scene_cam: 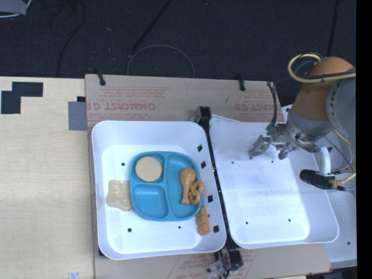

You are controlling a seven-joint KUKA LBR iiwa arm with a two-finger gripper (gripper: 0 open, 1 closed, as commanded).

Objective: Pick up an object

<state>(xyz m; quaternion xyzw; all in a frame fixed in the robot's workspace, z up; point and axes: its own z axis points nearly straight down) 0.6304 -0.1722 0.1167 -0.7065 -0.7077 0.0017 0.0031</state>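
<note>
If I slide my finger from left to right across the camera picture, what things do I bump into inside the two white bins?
Pale flat toast-shaped toy → blue plastic divided plate → round tan cookie-like disc on the plate → small orange-brown toy piece beside the plate → grey metal tool over the right bin.

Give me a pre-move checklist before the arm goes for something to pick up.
1. Gripper carries nothing: ok, no object between its fingers.
2. Fingers spread for a grasp: ok, they look open.
3. Gripper above a target: not ok, it hangs over the right bin, away from the objects.
4. Objects present: ok, the blue divided tray in the left bin holds a round cracker and a pretzel-like piece.
5. Loose items reachable: ok, a pale biscuit and a small brown piece lie beside the tray.
</note>
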